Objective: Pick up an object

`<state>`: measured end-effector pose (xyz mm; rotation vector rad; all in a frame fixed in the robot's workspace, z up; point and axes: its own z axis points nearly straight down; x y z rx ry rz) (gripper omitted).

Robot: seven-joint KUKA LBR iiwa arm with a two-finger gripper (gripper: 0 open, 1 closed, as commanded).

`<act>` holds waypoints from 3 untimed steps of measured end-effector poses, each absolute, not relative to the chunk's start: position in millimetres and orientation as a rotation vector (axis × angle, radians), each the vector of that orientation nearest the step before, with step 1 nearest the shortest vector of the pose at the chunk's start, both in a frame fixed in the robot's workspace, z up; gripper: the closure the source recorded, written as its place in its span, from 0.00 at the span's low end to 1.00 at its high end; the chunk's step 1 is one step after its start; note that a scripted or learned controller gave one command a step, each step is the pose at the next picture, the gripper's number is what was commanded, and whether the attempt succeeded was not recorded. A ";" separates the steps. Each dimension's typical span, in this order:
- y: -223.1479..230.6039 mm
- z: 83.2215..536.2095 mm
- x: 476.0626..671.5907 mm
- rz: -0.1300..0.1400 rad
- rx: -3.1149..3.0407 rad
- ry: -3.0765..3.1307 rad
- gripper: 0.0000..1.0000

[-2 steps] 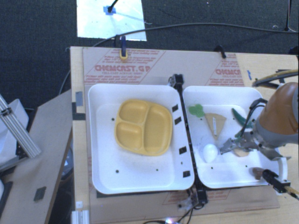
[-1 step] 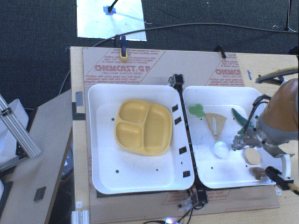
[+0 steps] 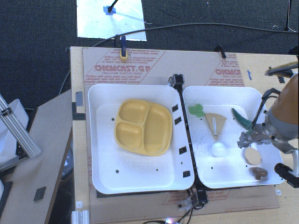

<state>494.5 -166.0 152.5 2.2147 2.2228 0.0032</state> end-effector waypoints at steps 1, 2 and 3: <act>-166.5 206.4 496.7 0.006 2.211 2.222 1.00; -113.8 219.9 507.0 0.004 2.208 2.230 1.00; -70.3 216.5 517.1 0.004 2.210 2.231 1.00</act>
